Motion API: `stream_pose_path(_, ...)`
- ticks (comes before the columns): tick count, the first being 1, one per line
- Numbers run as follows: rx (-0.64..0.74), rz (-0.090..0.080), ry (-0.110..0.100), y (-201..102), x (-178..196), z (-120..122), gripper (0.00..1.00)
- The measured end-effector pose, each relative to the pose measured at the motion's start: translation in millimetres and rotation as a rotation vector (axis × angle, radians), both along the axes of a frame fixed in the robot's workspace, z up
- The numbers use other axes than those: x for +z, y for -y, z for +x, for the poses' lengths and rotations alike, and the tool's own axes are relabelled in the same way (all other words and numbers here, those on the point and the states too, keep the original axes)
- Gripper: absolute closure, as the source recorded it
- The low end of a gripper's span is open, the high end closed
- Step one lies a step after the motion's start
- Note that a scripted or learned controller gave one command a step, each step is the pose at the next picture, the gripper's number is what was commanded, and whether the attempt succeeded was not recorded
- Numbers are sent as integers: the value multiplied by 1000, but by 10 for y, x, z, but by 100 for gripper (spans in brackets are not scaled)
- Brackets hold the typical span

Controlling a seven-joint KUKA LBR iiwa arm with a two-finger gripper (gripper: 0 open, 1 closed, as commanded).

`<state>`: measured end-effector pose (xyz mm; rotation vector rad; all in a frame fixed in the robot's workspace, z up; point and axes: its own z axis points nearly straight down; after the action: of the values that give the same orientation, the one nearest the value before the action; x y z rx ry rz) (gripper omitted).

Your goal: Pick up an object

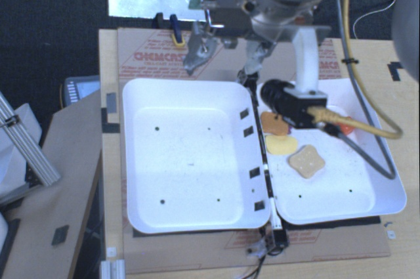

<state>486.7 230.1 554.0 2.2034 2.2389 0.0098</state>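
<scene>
The right bin [341,195] holds several small items near its left side: an orange piece [275,124], a yellow piece [282,145] just below it, and a tan square biscuit-shaped piece [306,162]. A bit of red [346,129] shows behind the yellow cable. My gripper [224,58] hangs high above the back edge of the bins, near the seam between them. Its two grey fingers [196,53] stand spread apart, so it is open, with nothing between them.
The left bin [190,159] lies beside the right one. A black unit [289,104] on a white bracket, with a yellow cable [357,127], hangs over the right bin's back left. Cardboard lies under both bins.
</scene>
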Motion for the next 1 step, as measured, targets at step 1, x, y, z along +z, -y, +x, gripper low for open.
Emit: stream_pose_path(1,0,0,0,0,0,0,0)
